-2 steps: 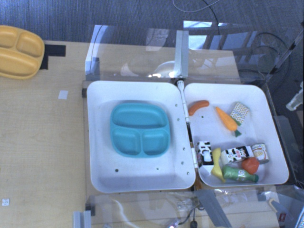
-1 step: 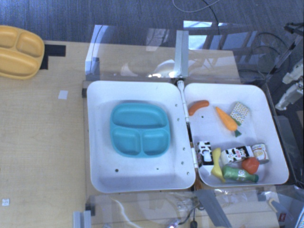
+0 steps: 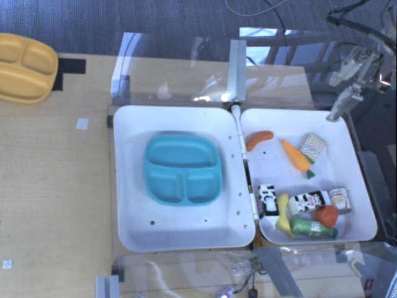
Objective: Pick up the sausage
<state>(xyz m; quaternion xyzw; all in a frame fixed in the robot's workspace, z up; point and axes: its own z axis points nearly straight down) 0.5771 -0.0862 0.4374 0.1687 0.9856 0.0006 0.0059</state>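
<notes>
My pincer (image 3: 340,112), its state impossible to tell, hangs at the right bin's (image 3: 366,185) far rim; the sausage (image 3: 259,139) lies by its left wall, wanting a crosswise grasp.

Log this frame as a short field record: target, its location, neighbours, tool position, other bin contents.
target: sausage
location: right bin, upper left corner, lying free
nearest neighbour: carrot, apart from it
other items: a cluster along the near edge, including a green bottle and a banana
tool: above the right bin's far right corner, away from the sausage
left bin: blue divided plate
</notes>
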